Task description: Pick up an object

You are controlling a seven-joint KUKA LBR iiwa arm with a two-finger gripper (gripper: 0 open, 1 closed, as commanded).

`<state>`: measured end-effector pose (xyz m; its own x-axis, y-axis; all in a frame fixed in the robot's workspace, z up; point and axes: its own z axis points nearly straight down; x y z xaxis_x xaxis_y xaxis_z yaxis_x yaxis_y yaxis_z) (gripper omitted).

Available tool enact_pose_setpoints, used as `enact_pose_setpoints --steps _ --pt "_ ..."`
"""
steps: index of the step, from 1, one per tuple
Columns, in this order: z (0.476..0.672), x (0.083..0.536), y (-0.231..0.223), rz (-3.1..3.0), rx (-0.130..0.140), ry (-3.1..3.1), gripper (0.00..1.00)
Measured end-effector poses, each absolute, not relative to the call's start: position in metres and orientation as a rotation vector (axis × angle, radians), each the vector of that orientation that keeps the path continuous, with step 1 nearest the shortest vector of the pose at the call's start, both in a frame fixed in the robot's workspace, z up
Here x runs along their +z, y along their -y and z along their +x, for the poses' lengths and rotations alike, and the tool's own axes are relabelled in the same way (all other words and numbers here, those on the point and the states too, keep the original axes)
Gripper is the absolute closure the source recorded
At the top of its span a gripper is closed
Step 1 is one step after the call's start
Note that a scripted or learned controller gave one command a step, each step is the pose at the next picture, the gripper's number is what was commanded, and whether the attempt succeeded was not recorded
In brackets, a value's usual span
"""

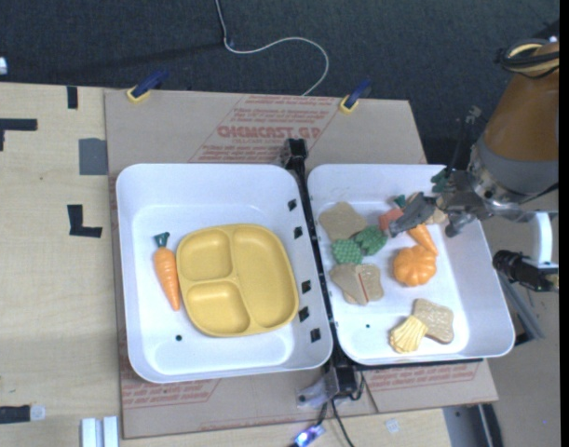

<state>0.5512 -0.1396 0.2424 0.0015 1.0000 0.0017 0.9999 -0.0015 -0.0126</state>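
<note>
While you scan from the yellow divided plate (237, 279), toy carrot (167, 274) lies just left of it. Right of it: green broccoli (360, 245), sliced sandwich (358, 283), orange pumpkin (414, 265). Gripper (416, 214) hovers furthest right, above the pumpkin; you can't tell its finger state.

Red print noted on cardboard sheet (265, 124) under both bins, above left bin (135, 250): several lines, upside down to camera. Largest line appeared to be one word in capitals, letters too blurred to read with confidence. Smaller lines around it illegible. More red print seen on cardboard edge below bins, also illegible. No readable text, numbers or brand marks found on bins, yellow plate (237, 277) or toy food.
</note>
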Motion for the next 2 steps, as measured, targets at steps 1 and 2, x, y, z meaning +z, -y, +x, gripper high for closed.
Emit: enact_pose_setpoints --steps 1,2 --pt "0.553 0.248 0.14 -2.219 0.002 2.221 0.0" --pt "0.55 0.193 0.129 -2.218 0.005 2.219 0.0"
